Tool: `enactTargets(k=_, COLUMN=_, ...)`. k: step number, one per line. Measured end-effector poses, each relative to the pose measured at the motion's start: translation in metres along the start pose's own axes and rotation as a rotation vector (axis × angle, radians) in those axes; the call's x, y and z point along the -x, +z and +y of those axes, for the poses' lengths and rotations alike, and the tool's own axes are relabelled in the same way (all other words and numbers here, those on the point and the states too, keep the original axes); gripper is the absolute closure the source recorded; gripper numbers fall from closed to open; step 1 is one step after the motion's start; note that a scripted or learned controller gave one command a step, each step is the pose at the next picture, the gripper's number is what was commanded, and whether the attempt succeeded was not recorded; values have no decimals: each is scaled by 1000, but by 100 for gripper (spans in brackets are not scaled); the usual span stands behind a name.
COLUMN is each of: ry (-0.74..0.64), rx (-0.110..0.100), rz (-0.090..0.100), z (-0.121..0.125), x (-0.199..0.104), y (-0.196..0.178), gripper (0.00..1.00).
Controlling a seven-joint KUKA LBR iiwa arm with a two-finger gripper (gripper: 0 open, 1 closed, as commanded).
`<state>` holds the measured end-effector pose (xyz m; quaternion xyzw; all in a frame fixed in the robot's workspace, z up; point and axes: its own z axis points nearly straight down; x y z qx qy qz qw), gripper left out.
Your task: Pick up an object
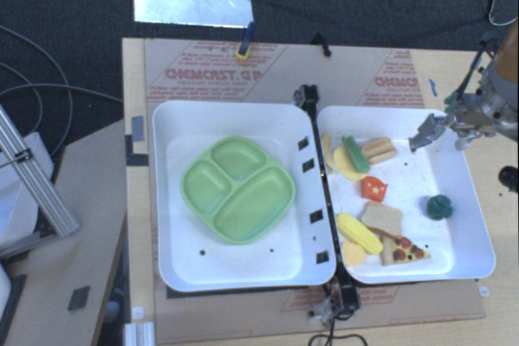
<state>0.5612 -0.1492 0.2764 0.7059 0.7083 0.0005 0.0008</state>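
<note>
The pizza slice [404,252] lies lower right among loose toy food in the right bin [478,243], ready for picking, while the claw [442,130], fingers apart and empty, hovers upper right.

Toy foods [375,189] scattered in right bin [470,198]

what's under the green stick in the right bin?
The green stick lies across a yellow banana-like piece, beside a tan roll. Whatever the stick covers beneath is hidden.
</note>
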Motion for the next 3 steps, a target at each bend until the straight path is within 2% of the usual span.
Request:
enactTargets(k=1, ry=-5, rx=-5, rz=3, z=-4, x=-62, y=199, gripper=0)
enactTargets(k=2, ry=1, rx=3, rz=0, z=-2, x=-58, y=181, gripper=100)
enactTargets(k=3, ry=-9, rx=10, rz=3, z=25, x=-141, y=86, gripper=100)
